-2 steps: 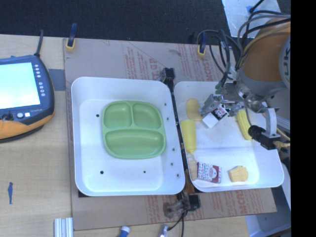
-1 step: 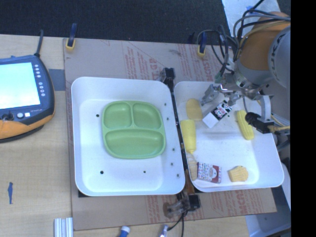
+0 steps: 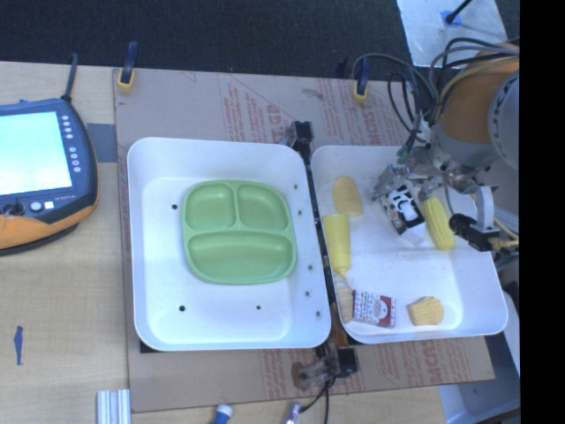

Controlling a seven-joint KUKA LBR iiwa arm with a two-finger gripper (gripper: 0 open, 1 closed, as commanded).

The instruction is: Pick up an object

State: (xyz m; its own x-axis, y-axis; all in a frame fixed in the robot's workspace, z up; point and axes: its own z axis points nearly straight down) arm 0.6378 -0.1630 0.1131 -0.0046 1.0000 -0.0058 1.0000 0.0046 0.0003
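We look down at a slant on two shallow white bins set side by side on a bench. The left bin [image 3: 154,316] carries a pale green divided plate [image 3: 238,231], lying flat near its middle and well apart from the work. The right bin [image 3: 481,321] is where the pickable things lie loose, which we judge is why the arm [image 3: 477,104] reaches in over its far right corner.

The gripper [image 3: 406,203] hangs low over that corner, with cables looping behind it. We cannot tell how wide it stands or whether it has anything, since its tip merges with a small black and white item [image 3: 404,210] directly beneath it.

Just beside that item, to the right, lies a yellow corn cob [image 3: 439,223], long, ridged and tilted. It seems one likely target, along with the black and white item. Along the left wall rest two more yellow pieces [image 3: 339,223], end to end. Near the front sit a red and white packet [image 3: 372,308] and a small yellow chunk [image 3: 425,310], close together.

At far left on the bench lies a tablet [image 3: 40,170].
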